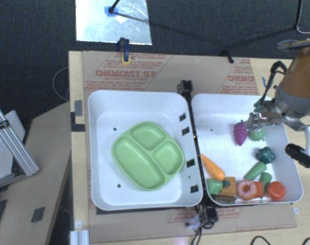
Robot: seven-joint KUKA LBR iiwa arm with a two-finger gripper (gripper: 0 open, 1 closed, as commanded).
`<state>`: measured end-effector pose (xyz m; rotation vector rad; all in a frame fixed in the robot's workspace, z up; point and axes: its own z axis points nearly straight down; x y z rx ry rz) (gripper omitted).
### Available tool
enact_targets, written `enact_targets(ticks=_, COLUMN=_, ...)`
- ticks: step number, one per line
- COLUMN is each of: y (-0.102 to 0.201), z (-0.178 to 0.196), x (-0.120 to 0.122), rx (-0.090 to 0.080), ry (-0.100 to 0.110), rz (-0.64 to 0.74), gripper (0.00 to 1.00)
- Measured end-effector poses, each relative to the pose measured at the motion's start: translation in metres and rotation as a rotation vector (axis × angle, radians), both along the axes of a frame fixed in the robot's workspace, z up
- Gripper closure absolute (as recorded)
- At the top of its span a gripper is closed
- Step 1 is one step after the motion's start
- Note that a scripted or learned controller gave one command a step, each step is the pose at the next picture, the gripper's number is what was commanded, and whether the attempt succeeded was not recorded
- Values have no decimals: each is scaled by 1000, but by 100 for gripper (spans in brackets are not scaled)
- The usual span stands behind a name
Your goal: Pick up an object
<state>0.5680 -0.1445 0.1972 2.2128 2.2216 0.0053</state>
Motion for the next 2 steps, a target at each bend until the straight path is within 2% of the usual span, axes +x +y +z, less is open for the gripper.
enact_targets(ticks=1, y=0, z=29, x=1, rx=1, ry=2, rz=0, gripper=100)
enact_targets(ticks=2, y=60, z=34, x=4, rx=4, ry=5, rz=7, gripper=100)
